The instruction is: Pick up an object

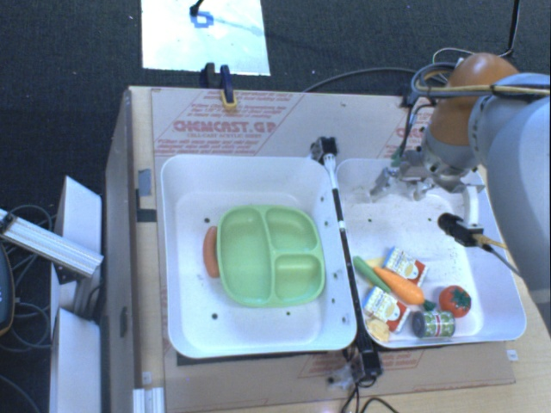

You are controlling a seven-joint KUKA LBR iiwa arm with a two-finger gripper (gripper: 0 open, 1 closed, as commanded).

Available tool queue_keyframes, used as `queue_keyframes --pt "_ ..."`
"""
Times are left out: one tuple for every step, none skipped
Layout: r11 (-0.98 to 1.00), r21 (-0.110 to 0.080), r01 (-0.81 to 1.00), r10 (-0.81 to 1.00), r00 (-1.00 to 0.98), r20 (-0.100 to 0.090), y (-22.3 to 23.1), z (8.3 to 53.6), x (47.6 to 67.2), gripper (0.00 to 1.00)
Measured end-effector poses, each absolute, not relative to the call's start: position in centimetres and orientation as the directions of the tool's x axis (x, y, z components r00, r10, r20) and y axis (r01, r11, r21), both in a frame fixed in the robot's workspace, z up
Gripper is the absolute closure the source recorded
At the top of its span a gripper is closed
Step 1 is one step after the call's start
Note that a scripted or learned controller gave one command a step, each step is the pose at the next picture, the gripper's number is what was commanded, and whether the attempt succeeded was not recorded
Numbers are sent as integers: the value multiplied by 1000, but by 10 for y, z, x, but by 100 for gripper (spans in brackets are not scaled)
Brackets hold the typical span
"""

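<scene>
The claw (403,181) hangs over the far end of the right bin (499,317), well apart from the toys gathered at that bin's near end. Its metal fingers blur into the white floor from this slant, so whether they are spread or pressed together cannot be told; nothing shows between them.

The likeliest things to pick are in that near cluster: a carrot (399,286) lying slantwise, touching a green pod (368,271) on one side and a small carton (405,265) just beyond it. A second carton (385,305) lies beside a little can (432,323), and a tomato (455,299) sits slightly apart near the right wall.

All look like hollow plastic play food: light, stiff, and rather slick. The tomato is probably the easiest target, since it has free space round it, though its round skin could squirt out of a pinch; a hold across its widest part would suit. The carrot would best be taken across its thick middle. The can lies on its side and may roll.

In the left bin (185,196) a green divided plate (269,255) rests partly over a sausage (209,252).
</scene>
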State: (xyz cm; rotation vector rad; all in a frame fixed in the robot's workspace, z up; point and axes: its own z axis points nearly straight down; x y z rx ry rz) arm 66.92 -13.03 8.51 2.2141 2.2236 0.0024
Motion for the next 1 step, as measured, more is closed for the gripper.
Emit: queue_keyframes --pt "2 4 1000 1000 -2 -3 -194 86 669 0"
